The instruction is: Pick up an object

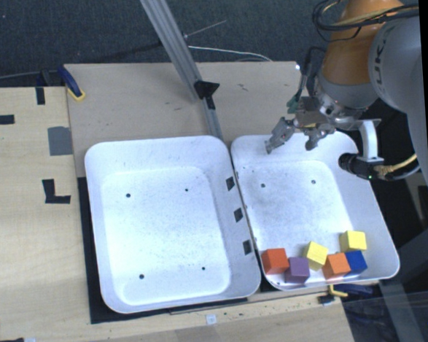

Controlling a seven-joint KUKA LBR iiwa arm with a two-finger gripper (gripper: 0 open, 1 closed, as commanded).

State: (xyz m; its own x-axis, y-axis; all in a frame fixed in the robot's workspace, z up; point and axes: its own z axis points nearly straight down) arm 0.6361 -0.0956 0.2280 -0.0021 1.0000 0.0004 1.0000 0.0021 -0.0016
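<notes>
1. I see my gripper point(294, 140) over the right bin's point(369, 214) far edge, fingers spread, holding nothing.
2. The blocks, including the orange block point(274, 259), sit clustered along that bin's near edge.

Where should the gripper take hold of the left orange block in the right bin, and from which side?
Take the orange block from above, across its far and near faces. The purple block crowds its right side and the bin wall its left. The gripper hangs open over the bin's far end.
</notes>
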